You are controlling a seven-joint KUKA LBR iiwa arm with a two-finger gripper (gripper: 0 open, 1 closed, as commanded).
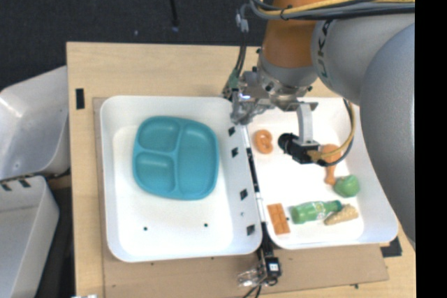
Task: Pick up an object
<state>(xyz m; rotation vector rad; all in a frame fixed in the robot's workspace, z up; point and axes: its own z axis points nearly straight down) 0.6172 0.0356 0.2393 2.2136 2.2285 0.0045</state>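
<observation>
Grey arm (377, 66) is poised over the right bin (300, 183); its tool (242, 105), state not discernible, seemingly carries nothing, so the pick is left undone.

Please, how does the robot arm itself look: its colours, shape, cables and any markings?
The arm is thick, rounded and grey, with dark lettering near the joint. Above the wrist sits a glossy orange band, dome-shaped from this view. Yellow and grey cables loop over it. The claw is small, of bare grey metal.
</observation>
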